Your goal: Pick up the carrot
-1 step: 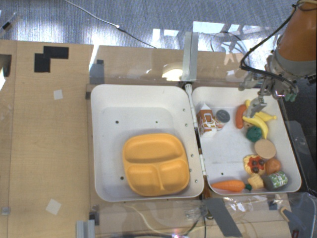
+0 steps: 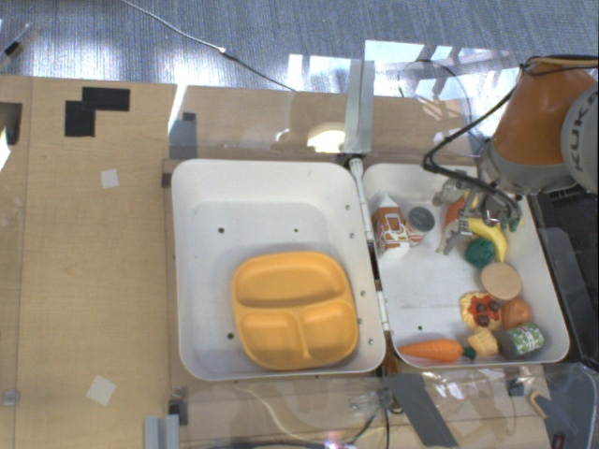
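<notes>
The carrot (image 2: 432, 350), orange with a green tip at its right end, lies flat along the front wall of the right bin (image 2: 412, 288). My gripper (image 2: 456, 234) hangs over the back part of that bin, well behind the carrot and slightly to its right. A small orange-red piece (image 2: 453, 210) shows right at the gripper; I cannot tell whether it is held. The grey arm with its orange band (image 2: 533, 120) reaches in from the right.
Beside the gripper lie a banana (image 2: 493, 236), a green item (image 2: 482, 253), a small carton (image 2: 389, 228) and a grey disc (image 2: 421, 218). Several toy foods and a green can (image 2: 524, 340) crowd the bin's front right. A yellow divided plate (image 2: 295, 309) sits in the left bin (image 2: 206, 251).
</notes>
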`<state>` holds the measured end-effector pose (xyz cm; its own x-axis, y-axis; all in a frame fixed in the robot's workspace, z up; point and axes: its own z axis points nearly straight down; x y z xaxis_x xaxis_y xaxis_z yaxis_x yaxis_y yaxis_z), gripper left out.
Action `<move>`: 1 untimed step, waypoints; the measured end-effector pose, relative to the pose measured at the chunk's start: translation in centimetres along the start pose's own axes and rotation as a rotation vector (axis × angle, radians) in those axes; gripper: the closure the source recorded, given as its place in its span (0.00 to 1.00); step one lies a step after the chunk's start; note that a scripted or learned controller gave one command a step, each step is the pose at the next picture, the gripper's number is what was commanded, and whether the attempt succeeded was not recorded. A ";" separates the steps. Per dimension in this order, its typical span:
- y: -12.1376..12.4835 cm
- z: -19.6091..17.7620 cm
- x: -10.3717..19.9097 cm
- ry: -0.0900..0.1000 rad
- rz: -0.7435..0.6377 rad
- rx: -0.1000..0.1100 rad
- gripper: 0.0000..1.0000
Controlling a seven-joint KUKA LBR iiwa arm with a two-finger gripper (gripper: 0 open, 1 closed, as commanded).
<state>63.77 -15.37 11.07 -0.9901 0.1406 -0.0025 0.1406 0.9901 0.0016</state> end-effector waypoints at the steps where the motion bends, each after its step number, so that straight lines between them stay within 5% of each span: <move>1: 0.5 2.1 6.6 -0.012 -0.187 0.002 0.00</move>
<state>57.35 -13.93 8.96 -0.9988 -0.0463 -0.0144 -0.0463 0.9989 -0.0022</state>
